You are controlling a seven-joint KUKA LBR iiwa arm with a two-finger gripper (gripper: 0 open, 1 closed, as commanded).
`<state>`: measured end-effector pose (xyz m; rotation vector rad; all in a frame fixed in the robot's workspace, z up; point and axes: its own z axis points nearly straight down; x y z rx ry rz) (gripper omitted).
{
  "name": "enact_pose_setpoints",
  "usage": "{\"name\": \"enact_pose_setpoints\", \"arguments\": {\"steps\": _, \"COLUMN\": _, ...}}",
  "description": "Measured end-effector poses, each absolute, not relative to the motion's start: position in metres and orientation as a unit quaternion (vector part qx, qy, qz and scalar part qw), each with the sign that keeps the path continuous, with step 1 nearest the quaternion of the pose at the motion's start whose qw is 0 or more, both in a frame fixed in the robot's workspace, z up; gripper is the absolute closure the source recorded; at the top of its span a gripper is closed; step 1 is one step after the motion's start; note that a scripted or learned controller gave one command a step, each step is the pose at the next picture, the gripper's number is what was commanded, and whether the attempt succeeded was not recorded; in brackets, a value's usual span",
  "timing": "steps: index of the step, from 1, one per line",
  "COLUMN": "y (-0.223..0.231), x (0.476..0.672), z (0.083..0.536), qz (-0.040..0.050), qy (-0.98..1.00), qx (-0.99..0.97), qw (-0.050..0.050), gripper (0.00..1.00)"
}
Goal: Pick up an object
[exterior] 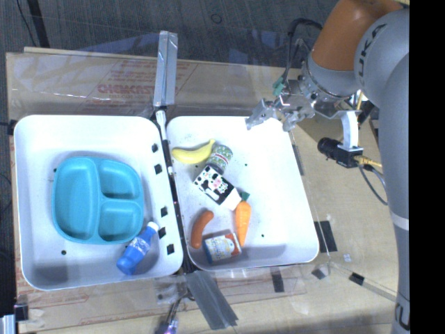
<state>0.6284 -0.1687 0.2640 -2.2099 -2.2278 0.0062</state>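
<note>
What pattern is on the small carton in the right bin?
The small carton has a black-and-white cow-spot pattern, seen in the camera view.

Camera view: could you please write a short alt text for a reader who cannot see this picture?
A grey arm's gripper hovers, open, over the far edge of the right bin, which holds a banana, a can, a carton, a sausage, a carrot and a jar. The left bin holds a blue tray and a blue bottle.

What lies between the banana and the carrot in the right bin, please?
In the camera view, the black-and-white cow-print carton lies between the banana and the carrot, its lower corner close to the carrot's top.
</note>
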Motion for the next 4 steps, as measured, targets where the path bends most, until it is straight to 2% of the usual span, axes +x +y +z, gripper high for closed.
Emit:
{"name": "enact_pose_setpoints", "arguments": {"steps": 1, "y": -0.14, "x": 0.597, "z": 0.131, "qz": 0.001, "qy": -0.733, "qx": -0.68, "qw": 0.001, "gripper": 0.0}}
{"name": "enact_pose_setpoints", "arguments": {"steps": 2, "y": -0.099, "x": 0.583, "z": 0.11, "qz": -0.0091, "qy": -0.784, "qx": -0.62, "qw": -0.017, "gripper": 0.0}}
{"name": "enact_pose_setpoints", "arguments": {"steps": 3, "y": -0.101, "x": 0.58, "z": 0.11, "qz": -0.0119, "qy": -0.779, "qx": -0.627, "qw": -0.017, "gripper": 0.0}}
{"name": "enact_pose_setpoints", "arguments": {"steps": 4, "y": -0.093, "x": 0.556, "z": 0.109, "qz": -0.0118, "qy": -0.793, "qx": -0.609, "qw": -0.014, "gripper": 0.0}}
